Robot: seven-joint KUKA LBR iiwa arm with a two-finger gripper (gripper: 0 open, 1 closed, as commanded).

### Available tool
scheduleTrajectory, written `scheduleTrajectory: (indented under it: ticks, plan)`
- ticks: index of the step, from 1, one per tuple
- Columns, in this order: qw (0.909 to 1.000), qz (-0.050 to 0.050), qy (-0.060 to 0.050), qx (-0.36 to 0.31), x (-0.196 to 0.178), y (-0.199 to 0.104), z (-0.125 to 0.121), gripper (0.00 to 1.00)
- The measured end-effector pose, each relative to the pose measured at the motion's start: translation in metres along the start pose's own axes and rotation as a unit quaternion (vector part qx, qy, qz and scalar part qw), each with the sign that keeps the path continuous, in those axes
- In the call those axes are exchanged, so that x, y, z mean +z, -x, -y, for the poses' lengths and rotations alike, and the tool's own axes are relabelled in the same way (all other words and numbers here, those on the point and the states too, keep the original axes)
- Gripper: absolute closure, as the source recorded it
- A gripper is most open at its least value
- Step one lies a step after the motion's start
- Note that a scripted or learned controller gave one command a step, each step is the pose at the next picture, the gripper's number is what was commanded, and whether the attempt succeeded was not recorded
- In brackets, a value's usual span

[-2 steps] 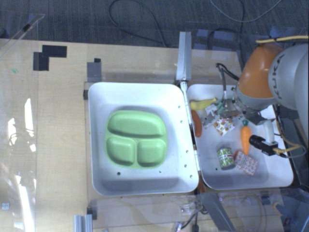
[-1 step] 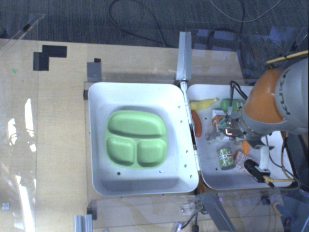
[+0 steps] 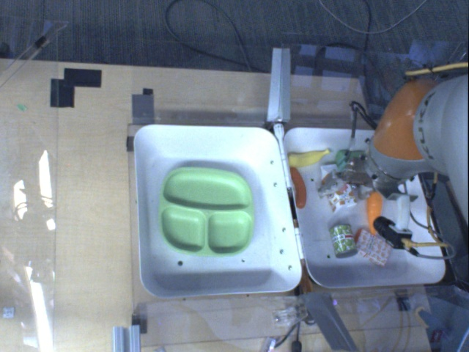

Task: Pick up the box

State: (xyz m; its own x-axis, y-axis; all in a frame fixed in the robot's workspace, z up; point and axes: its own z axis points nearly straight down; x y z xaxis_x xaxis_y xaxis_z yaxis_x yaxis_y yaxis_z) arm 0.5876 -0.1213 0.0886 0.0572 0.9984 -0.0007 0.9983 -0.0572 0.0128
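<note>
A small reddish patterned box lies flat near the front of the right bin, beside a green can. A second, paler patterned packet lies in the middle of that bin. My gripper hangs low over the bin's back half, just behind and to the right of the pale packet and well behind the reddish box. The arm's grey body and orange band hide the bin's right back corner. Nothing shows clearly between the gripper's tips.
A banana and a small green item lie at the right bin's back. A red-orange pepper rests along its left wall, an orange carrot in the middle. The left bin holds a green compartment tray.
</note>
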Motion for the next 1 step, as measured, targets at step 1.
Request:
scheduleTrajectory:
  ticks: [1]
  plan:
    - [1.0, -0.001, 0.002, -0.002, -0.011, -0.0019, -0.0019, 1.0]
